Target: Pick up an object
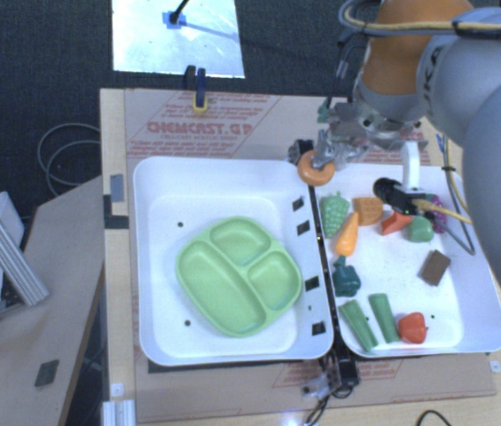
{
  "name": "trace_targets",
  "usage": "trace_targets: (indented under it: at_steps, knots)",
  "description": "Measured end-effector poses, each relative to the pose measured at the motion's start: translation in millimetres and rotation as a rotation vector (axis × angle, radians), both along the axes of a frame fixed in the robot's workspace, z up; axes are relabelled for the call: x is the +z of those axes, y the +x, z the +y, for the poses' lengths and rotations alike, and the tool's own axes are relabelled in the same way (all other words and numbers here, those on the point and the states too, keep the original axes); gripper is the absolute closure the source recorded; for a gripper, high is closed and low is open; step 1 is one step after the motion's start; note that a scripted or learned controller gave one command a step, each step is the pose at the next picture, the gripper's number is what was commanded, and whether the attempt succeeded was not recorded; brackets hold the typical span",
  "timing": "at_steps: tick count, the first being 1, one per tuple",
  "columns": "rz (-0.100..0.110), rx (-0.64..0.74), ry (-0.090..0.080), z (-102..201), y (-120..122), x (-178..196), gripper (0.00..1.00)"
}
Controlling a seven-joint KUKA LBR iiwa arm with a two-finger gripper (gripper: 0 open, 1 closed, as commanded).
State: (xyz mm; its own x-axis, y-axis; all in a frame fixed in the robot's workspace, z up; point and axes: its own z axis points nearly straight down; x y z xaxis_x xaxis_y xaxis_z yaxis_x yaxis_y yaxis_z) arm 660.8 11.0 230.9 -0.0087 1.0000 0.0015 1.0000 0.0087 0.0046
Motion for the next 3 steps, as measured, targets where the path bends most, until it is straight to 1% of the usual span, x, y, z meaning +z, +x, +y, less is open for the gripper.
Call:
trace_targets:
  at_steps: [1, 2, 3]
  knots:
    - [0.001, -0.002, -0.001, 16, 8, 3, 1.00]
    - [0.004, -0.008, -0.002, 6, -2, 0, 1.00]
    - [0.004, -0.004, -0.002, 14, -3, -14, 1.00]
